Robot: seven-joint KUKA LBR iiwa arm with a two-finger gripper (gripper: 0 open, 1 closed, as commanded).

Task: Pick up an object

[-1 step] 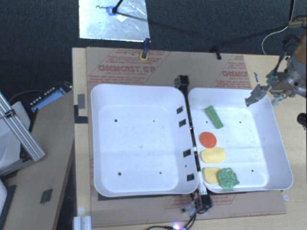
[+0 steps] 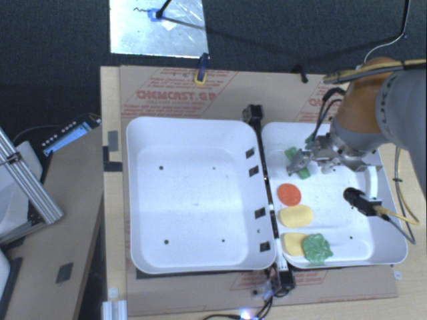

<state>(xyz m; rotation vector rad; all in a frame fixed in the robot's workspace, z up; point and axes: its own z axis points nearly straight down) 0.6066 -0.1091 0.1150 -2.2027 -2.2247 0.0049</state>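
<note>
Trouble looks likely: hand (image 2: 301,160) sits over the green block (image 2: 297,162) at the right bin's (image 2: 387,242) ten o'clock (its grip I cannot tell), and crowding the wall could nudge the block away.

Right bin (image 2: 390,245): green block (image 2: 297,162) near far-left edge; orange disc (image 2: 289,194), yellow oval (image 2: 295,215), yellow piece (image 2: 291,243), green crumpled lump (image 2: 317,247) along left wall.

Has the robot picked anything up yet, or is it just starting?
Nothing looks lifted yet. The gripper is down in the right bin, right at a green piece; whether it has hold is unclear. The orange disc, yellow piece and green lump lie untouched.
</note>
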